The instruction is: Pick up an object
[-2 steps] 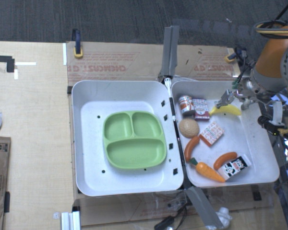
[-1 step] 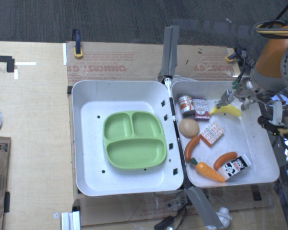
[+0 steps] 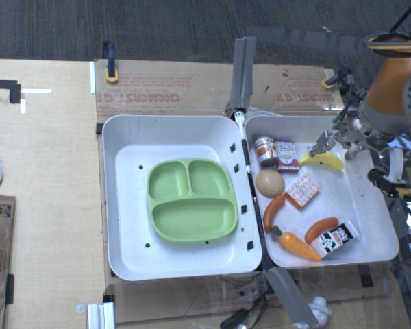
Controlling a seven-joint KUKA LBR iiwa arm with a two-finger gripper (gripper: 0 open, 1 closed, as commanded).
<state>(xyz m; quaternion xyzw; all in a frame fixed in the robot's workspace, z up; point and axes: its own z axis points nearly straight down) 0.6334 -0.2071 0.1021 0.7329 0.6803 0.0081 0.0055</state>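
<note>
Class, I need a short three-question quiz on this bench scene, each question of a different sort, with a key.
1. True or false: the green divided plastic plate lies in the left white bin.
2. Which lies nearest the gripper? A) orange toy carrot B) yellow toy banana C) tan round bread roll
3. Fill in: the black-and-white carton lies in the ___ white bin.

Key: 1 true; 2 B; 3 right.

The scene is evenly and brightly lit from above. Soft, short shadows are cast inside the two shallow white plastic bins (image 3: 116, 204). Mild glare is seen on their floors. Focus is slightly soft throughout, with faint graininess.
</note>
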